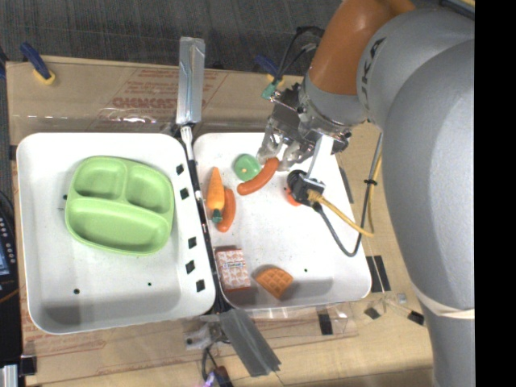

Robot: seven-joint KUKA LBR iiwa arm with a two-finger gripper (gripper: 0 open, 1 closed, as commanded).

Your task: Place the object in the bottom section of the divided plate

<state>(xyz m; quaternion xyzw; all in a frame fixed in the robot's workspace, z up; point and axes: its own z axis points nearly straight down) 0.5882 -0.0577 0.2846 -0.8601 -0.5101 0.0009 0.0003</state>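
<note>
A green divided plate (121, 204) lies in the left bin (48, 297); its large bottom section faces the front and holds nothing. In the right bin, my gripper (278, 158) reaches down at the back, its fingers closed on the upper right end of a red sausage (256, 179). The sausage slants down to the left from the fingertips. It is well to the right of the plate, past the wall between the bins.
The right bin (322, 256) also holds a green round piece (245, 166) beside the sausage, a carrot (215, 189) on a red-orange piece (229, 210), a small box (232, 268) and a waffle (273, 280). A yellow cable (343, 214) hangs from the wrist.
</note>
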